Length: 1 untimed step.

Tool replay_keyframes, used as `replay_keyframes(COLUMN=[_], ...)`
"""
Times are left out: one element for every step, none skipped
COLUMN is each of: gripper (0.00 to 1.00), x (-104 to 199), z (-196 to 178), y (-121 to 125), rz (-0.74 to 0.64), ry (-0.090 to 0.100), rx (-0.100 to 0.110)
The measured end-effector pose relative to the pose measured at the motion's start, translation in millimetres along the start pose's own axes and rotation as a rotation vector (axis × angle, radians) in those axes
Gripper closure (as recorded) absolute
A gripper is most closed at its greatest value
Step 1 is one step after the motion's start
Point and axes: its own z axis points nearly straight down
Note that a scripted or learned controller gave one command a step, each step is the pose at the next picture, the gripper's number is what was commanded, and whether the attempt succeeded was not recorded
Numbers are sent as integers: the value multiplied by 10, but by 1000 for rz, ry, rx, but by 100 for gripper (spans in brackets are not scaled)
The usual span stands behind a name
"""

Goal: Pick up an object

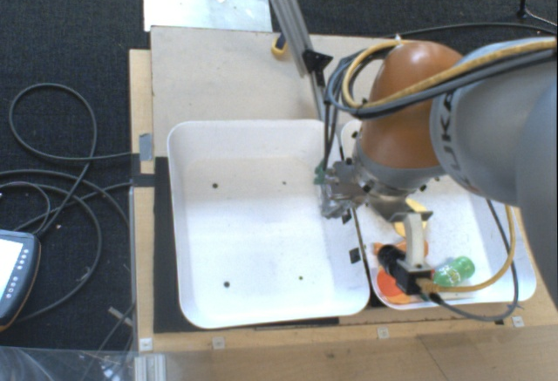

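My gripper hangs low over the ridge where the two white bins meet, at the left edge of the right bin. The grey arm and its orange band cover most of that bin. At the bin's near end lie a green object and an orange object. A yellow piece peeks out from under the wrist. I see nothing clearly held at the gripper.
The left bin sits beside the gripper, showing a few small dark specks on its floor. A slanted metal pole rises behind the bins. Cables and a pendant lie on the dark floor at left.
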Motion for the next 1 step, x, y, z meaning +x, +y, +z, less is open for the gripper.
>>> replay_keyframes(gripper=[0], x=[-29], z=[-8], y=[3], rz=[6], ry=[-1], rx=[-2])
